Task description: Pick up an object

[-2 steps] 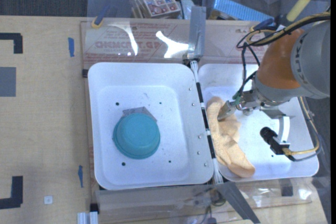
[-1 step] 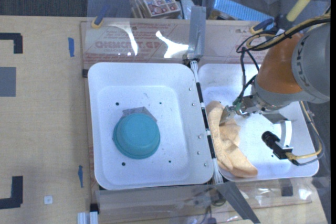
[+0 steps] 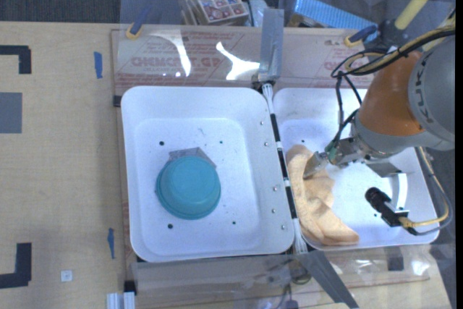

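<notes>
The gripper is reaching down onto a tan cloth lying in the right bin — its grip cannot be told. A teal bowl is sitting in the left bin.

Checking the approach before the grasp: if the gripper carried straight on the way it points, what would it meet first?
Most likely the tan banana-shaped object in the right bin. The gripper points down-left at its upper end and already looks at or very near it, though depth is unclear.
</notes>
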